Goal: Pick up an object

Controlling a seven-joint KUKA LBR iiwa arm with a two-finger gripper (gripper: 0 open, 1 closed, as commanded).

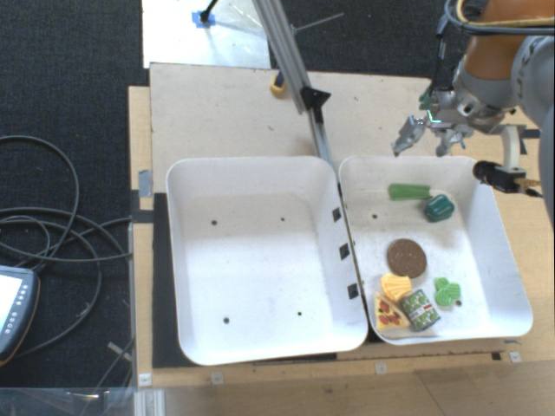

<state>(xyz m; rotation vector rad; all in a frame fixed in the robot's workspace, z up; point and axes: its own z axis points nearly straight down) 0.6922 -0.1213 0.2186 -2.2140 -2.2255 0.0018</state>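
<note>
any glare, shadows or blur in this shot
Camera view: even, soft lighting; the right bin reads bright white without blown-out glare; faint shadows beside the brown disc and green block; the pincer looks slightly soft; the clear sheet at top shows mild sheen.

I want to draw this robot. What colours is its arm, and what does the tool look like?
The arm is grey with a big rounded orange part on top, and black cables loop around it. The tool is small, silvery metal with two thin fingers and a tiny green spot.
</note>
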